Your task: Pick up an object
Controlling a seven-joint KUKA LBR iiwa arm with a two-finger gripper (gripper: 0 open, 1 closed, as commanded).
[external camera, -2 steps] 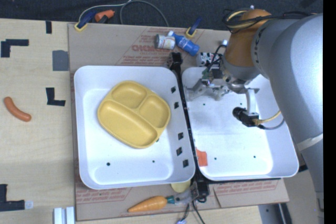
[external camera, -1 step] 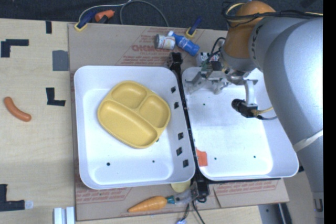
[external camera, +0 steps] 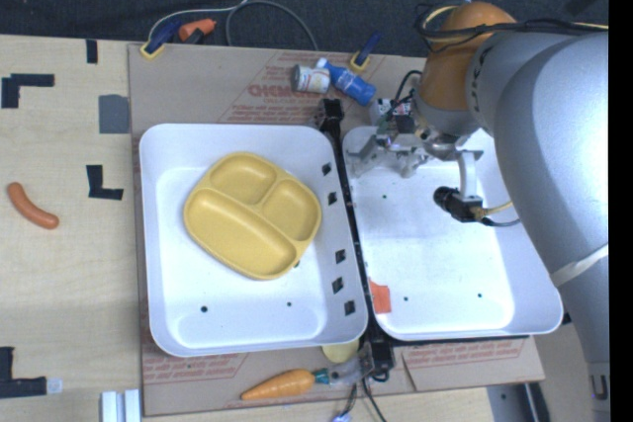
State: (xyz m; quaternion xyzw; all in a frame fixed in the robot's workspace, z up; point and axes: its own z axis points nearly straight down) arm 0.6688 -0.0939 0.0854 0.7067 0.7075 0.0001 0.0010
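You see the arm (external camera: pixel 554 143) over the right bin (external camera: pixel 445 252), its gripper (external camera: pixel 396 145) at the far rim; you cannot tell how it stands or whether it holds anything. Two bins: left of the gripper, one yellow plate (external camera: pixel 253 212) lies in the left bin (external camera: pixel 237 237).

Glossy yellow plastic plate (external camera: pixel 254 213)

1. A yellow divided plate (external camera: pixel 253 212) lies flat in the left white bin (external camera: pixel 158 242), open side up.
2. It has three compartments separated by raised ridges.
3. It sits turned at an angle, in the bin's upper middle, apart from the walls.
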